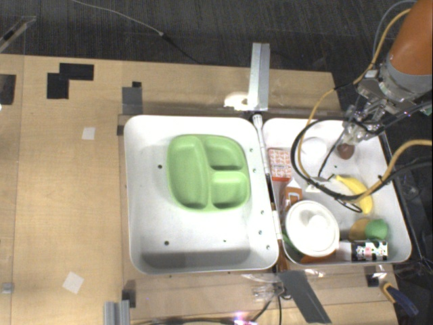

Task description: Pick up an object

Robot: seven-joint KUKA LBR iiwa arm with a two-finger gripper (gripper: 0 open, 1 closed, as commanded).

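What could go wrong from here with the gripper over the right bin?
1. The gripper sits right above a small brown round object near the right white bin's far wall; a small, rounded target may slip out.
2. Black and yellow cables loop down into the bin across the yellow banana; they could snag or drag items.
3. The white round bowl and neighbours are crowded, so bumps are likely.

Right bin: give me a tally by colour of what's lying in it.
Yellow: 1, curved yellow banana
Green: 1, small round green ball
White: 1, round white bowl
Brown: 1, small brown lump under the gripper
Red-and-white: 1, flat printed packet
Dark: 1, small labelled can
Total: 6
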